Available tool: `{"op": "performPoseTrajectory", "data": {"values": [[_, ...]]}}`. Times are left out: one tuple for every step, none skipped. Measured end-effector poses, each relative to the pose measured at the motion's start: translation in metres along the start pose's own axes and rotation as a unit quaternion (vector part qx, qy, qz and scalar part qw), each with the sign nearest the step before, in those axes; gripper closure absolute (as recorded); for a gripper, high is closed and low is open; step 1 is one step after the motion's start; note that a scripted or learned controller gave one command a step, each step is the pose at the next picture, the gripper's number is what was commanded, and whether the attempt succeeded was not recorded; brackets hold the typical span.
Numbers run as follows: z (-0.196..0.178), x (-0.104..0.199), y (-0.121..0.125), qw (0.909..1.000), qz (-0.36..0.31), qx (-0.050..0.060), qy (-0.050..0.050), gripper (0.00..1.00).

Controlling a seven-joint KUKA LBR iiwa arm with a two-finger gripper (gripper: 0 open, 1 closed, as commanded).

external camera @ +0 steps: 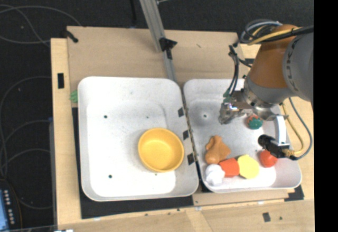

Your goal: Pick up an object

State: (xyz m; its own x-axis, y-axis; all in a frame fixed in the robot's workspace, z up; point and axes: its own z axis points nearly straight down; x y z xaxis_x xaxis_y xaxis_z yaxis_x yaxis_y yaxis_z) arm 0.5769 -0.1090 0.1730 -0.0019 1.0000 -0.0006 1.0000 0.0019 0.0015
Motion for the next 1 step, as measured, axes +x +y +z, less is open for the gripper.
{"op": "performPoseTrajectory", "data": {"values": [[-0.0605,-0.0033,-0.0011,1.0000,-0.001,0.000,0.000,1.00]]}}
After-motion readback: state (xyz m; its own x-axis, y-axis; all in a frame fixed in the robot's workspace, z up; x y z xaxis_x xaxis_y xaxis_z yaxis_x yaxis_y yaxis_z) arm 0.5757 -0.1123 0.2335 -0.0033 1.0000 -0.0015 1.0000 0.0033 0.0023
